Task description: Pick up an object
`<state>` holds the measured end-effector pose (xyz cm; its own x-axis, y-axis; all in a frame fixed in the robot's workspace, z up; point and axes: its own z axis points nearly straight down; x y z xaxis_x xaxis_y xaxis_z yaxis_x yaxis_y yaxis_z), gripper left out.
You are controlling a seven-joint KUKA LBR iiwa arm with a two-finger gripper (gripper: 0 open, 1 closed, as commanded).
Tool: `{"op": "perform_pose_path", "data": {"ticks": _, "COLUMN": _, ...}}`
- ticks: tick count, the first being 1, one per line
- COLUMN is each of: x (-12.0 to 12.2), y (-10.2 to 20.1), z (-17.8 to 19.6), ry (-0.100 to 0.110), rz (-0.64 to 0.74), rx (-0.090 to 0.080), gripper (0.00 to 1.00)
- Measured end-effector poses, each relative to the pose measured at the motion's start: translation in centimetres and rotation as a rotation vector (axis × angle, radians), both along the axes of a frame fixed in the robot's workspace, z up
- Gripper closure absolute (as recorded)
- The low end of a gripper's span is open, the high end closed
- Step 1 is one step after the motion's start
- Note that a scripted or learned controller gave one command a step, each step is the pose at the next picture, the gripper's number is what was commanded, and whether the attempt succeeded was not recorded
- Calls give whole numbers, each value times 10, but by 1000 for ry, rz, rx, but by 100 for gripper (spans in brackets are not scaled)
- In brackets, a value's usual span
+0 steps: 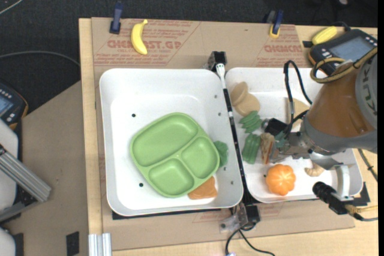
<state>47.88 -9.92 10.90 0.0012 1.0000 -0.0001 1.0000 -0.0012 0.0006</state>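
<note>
My gripper (273,142) hangs low in the right bin (264,80), at the end of the grey and orange arm (339,114). It sits among the toys, right beside a dark green ridged piece (251,148) and just above an orange fruit (281,180). A second green piece (251,122) lies a little farther back. At the bin's far left corner rests a tan wooden object (245,99). A small beige piece (313,171) peeks out below the arm.
The left bin (120,99) holds a green divided plate (174,153) with an orange item (204,190) tucked under its near edge and a green bit (222,153) at its right. A toy banana (139,36) lies on the bench behind. A black cable (289,84) loops over the right bin.
</note>
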Motion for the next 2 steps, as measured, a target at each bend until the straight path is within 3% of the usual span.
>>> {"op": "perform_pose_path", "data": {"ticks": 1, "x": 3, "y": 46, "z": 116, "ry": -12, "rz": 8, "rx": 0, "gripper": 100}}
{"op": "perform_pose_path", "data": {"ticks": 2, "x": 1, "y": 18, "z": 166, "ry": -4, "rz": -1, "rx": -2, "gripper": 100}}
